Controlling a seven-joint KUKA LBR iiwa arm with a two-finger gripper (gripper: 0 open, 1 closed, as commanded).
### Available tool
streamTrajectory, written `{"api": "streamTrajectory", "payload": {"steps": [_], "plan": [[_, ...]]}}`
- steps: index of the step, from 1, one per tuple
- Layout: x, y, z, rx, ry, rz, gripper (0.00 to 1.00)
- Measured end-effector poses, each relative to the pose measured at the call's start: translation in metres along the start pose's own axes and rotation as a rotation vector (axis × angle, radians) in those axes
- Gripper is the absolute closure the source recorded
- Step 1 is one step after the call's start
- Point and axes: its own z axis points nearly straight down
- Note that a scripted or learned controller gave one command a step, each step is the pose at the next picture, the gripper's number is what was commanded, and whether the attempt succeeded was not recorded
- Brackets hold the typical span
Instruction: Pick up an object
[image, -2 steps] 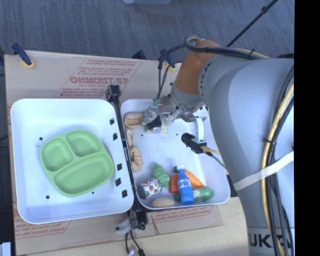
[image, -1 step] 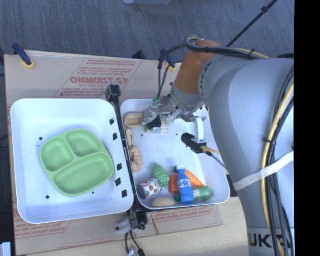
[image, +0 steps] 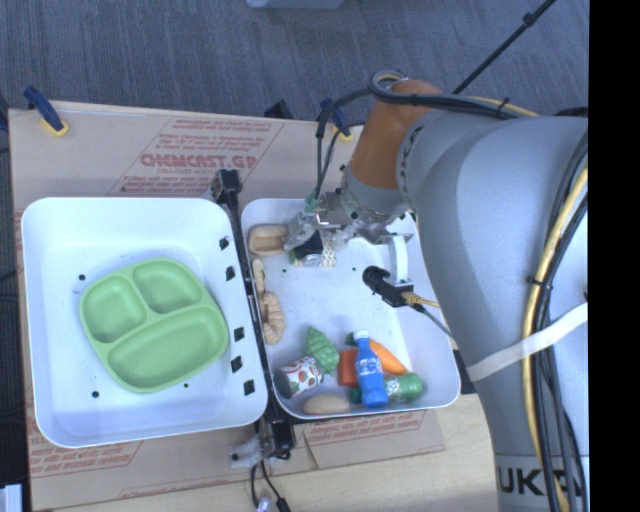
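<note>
Blue bottle (image: 369, 371) upright, cap toward claw (image: 318, 243).

1. The floor (image: 150, 45) along the top of the view is dark grey-blue carpet with a fine ribbed weave.
2. The surface (image: 200, 150) is covered by a sheet of tan cardboard printed with red lettering, partly readable as "CHEMCAST".
3. A blue clamp (image: 45, 110) grips the cardboard's upper left corner.
4. Black cables (image: 505, 40) cross the carpet at the upper right.
5. Lighting is even and soft, without hard shadows.
</note>
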Motion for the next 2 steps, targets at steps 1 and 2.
{"api": "streamTrajectory", "payload": {"steps": [1, 2], "plan": [[0.0, 0.0, 0.0, 0.0, 0.0, 0.0, 0.0], [0.0, 0.0, 0.0, 0.0, 0.0, 0.0, 0.0]]}}
